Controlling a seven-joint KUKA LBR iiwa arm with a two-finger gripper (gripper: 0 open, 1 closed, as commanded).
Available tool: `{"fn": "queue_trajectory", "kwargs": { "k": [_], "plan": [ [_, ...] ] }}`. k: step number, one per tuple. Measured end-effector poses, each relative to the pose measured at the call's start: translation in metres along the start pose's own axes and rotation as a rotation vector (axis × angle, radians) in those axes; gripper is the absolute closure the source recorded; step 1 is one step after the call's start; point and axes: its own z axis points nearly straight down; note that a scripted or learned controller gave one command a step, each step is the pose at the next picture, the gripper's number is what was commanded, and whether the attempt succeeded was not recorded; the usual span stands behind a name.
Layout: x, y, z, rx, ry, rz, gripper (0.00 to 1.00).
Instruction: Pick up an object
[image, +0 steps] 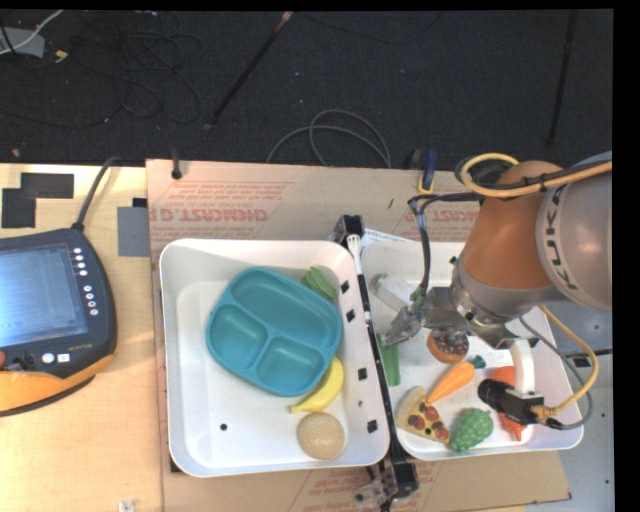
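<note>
The green stick (390, 364) lies in the right bin (490, 450), close along its left wall and pointing up and down in the camera view. Its upper end is just below the pincer (402, 328).

The pincer hangs low over the left part of this bin, angled toward the wall shared with the left bin. I cannot tell whether it is wide or narrow, and nothing can be seen held in it. The grey arm (500, 255) with its orange band comes in from the right, over the middle of the bin.

Just above the pincer lies a pale piece (392, 290) too blurred to name. To its right, under the wrist, sits an orange round piece (447, 347). A carrot (453, 380) lies tilted below that. A pizza slice (423, 415) and a broccoli floret (470, 428) rest side by side near the front wall, and a red piece (504, 377) shows further right.

In the left bin (190, 400), a teal divided plate (272, 330) fills the middle. A green leafy piece (320, 283) is at its upper right edge and a banana (322, 390) touches its lower right edge. A round beige piece (320, 435) sits just below the banana.

Both bins stand on a cardboard sheet (250, 200) on the tabletop (60, 440). A control tablet (45, 300) lies well to the left.
</note>
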Motion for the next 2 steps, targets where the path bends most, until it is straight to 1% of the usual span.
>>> {"fn": "queue_trajectory", "kwargs": {
  "k": [1,2],
  "plan": [
    [0.077,-0.007,-0.001,0.003,0.004,-0.008,0.00],
    [-0.026,0.000,-0.001,0.001,-0.002,0.005,0.00]
  ]
}}
